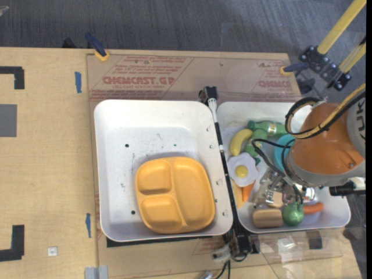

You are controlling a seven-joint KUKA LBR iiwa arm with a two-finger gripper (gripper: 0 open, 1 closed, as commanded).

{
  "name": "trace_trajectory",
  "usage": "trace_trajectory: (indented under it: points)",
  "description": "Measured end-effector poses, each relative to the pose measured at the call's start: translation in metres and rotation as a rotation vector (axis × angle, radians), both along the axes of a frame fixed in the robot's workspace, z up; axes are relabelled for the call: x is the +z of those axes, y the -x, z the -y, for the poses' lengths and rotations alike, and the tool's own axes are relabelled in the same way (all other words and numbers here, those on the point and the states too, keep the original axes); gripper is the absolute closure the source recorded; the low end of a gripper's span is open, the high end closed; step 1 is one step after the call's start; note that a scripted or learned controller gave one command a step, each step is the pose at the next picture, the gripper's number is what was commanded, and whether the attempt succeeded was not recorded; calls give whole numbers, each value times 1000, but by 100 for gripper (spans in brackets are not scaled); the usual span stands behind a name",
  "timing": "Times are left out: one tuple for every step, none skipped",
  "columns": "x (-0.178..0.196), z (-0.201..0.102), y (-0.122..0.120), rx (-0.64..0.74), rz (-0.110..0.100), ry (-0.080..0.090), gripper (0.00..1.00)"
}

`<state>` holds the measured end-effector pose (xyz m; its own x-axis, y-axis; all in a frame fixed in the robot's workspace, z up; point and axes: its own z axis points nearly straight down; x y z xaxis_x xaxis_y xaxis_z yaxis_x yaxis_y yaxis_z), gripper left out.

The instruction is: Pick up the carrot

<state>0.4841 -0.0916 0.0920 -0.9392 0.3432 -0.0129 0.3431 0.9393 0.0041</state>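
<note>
Beneath two white bins (side by side), cardboard-covered bench.

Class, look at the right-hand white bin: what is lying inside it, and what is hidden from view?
Inside the right bin lie a banana, a fried egg, a bread roll, a green fruit and orange carrot pieces. The arm covers the bin's middle, so anything beneath it is hidden.

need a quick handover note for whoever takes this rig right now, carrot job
Tool: low in the right bin, among the toy food; grip state cannot be read from above.
Carrot: lying by the right bin's left wall, just below the fried egg. Another orange piece pokes out near the green item.
Done: arm is down in the bin.
Left: grasp the carrot and lift it.
</note>
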Motion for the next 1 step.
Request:
trace_trajectory:
  points:
    - [11, -1, -3, 0, 8, 0, 100]
